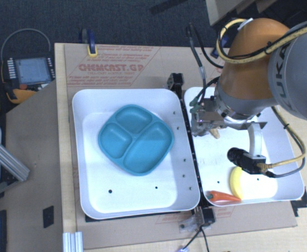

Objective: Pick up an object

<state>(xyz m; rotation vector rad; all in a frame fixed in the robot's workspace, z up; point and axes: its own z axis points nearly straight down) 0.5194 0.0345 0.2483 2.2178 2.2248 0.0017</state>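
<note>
One fixed camera looks down at a slant from above the bench [64, 140], close enough to frame both white bins [85, 109]; the arm [258, 62] enters from the right.

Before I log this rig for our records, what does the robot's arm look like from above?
The arm is bulky grey, with a rounded orange band above the wrist. Black and yellow cables loop around it. Part of a dark letter marking shows on the grey shell. The gripper is metallic grey.
</note>
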